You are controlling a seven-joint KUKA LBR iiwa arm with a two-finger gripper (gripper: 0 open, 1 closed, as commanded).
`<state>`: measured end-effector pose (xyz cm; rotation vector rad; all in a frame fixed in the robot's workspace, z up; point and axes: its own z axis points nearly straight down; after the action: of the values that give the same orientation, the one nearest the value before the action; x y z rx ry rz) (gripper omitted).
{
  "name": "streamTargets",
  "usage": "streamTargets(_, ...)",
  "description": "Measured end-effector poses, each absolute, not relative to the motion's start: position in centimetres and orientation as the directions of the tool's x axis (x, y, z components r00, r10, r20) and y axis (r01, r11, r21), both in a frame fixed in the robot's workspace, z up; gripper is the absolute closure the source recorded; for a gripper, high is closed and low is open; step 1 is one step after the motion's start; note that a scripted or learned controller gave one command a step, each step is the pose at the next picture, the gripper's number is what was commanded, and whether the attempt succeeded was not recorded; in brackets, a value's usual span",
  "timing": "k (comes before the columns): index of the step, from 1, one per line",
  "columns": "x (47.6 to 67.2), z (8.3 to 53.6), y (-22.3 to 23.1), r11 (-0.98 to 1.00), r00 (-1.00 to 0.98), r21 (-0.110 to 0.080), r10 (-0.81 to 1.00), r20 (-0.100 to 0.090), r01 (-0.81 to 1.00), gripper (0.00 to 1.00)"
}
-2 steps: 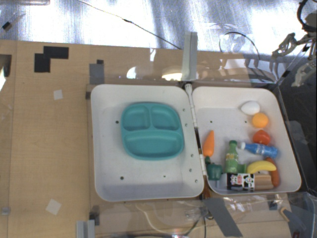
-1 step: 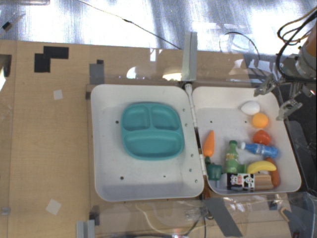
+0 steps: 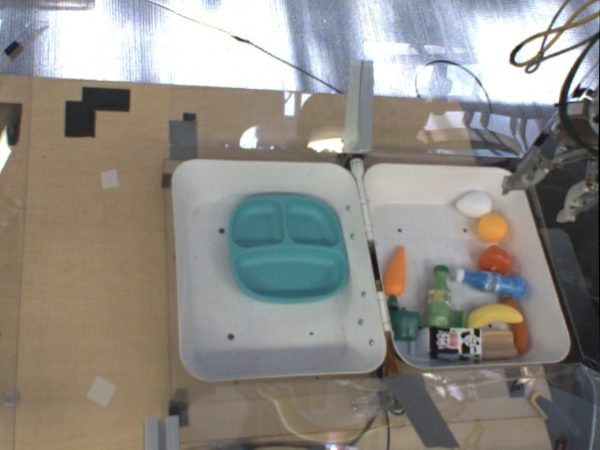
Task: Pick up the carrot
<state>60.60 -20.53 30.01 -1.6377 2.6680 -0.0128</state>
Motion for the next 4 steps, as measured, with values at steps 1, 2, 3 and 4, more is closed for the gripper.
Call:
streamTargets(1, 63.9, 35.2, -20.4, -0.113, 0.113, -0.014, -0.994, 0.001, -0.994, 0.0)
streamTargets(2, 63.0, 21.2, -19.5, -0.273, 0.273, 0.002, -0.962, -0.008, -0.962, 0.0)
streamTargets(3, 67.1, 27.8, -19.7, -0.391, 0.391, -0.012, -0.92, 0.003, -0.92, 0.0)
streamTargets(4, 67.1, 35.0, -19.5, -0.538, 0.538, -0.013, -0.843, 0.008, -0.843, 0.0)
